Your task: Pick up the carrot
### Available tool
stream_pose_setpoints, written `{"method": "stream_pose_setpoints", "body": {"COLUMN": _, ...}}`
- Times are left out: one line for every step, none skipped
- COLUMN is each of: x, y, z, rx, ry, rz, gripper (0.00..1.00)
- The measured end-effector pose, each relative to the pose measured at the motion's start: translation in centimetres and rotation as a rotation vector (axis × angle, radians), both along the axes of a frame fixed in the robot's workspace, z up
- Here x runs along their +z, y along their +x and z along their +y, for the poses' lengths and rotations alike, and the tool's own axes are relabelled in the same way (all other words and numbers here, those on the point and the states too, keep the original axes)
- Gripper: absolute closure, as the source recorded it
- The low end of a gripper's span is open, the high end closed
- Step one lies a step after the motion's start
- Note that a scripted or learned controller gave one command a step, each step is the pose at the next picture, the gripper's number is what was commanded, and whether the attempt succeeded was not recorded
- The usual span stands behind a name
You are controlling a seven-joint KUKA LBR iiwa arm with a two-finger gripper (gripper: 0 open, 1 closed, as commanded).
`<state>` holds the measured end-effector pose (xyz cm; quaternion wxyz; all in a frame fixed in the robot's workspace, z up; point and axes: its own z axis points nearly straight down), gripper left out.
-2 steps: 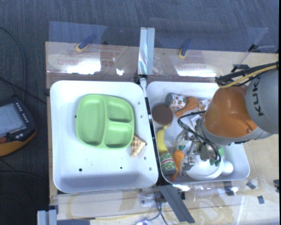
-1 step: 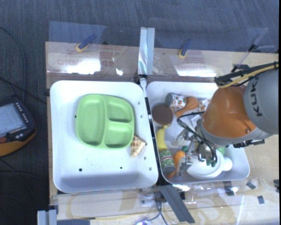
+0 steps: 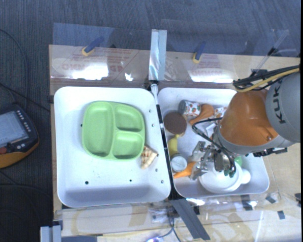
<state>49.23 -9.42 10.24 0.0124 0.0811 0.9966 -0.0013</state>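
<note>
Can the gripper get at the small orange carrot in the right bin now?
Probably yes: the gripper sits just right of the small orange carrot, whose top looks uncovered, though a white bowl and a small round cup crowd it.

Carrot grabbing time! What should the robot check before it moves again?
1. Carrot in sight, in the right bin near its left wall: ok.
2. Hand close to the carrot, just to its right: ok.
3. Carrot between the hand's fingers: cannot tell.
4. Room around the carrot: not ok, a small round white lid and a white bowl crowd it.
5. Green plate in the left bin, out of the way: ok.
</note>
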Motion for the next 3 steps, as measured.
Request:
{"method": "stream_pose_setpoints", "body": {"x": 0.9, "y": 0.1, "z": 0.0, "rx": 0.001, "ry": -0.001, "rz": -0.001, "gripper": 1.0}}
{"method": "stream_pose_setpoints", "body": {"x": -0.9, "y": -0.4, "z": -0.5, "rx": -0.151, "ry": -0.001, "rz": 0.006, "gripper": 1.0}}
{"method": "stream_pose_setpoints", "body": {"x": 8.3, "y": 0.3, "z": 8.9, "rx": -0.252, "ry": 0.01, "rz": 0.018, "gripper": 1.0}}
